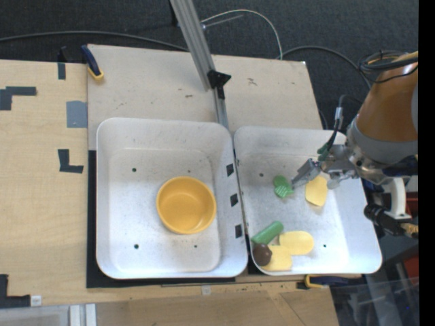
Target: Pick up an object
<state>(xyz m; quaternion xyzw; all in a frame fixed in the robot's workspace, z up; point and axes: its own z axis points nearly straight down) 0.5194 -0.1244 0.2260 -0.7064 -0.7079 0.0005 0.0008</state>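
Wide wooden bench under everything, pale plywood grain, with a lighter board behind the bins and a slanted grey metal pole running down to the seam between them. The arm comes in from the right, bulky, grey with its orange band bright at the frame edge, wrist hanging over the right bin. Two shallow white bins sit side by side, touching along their inner rims, both speckled with dark scuffs. The left bin holds one thing, a round yellow bowl, smooth plastic, upright, mouth facing up, sitting low and right of centre. The right bin is busier: a small green piece, stubby and rounded, long axis roughly up and down the view, lies in the upper middle of the floor. Just right of it the gripper reaches down and to the left, its dark tip close beside that green piece; whether its fingers are apart or together, I can't tell from this angle. Right under the gripper's body lies a flat yellow piece, teardrop-shaped, point tilted upward. Down at the near edge there's a cluster: a green cylinder, long axis running from lower left to upper right, a pale yellow oval just beside it, and a small dark brown lump touching the cylinder's lower end.
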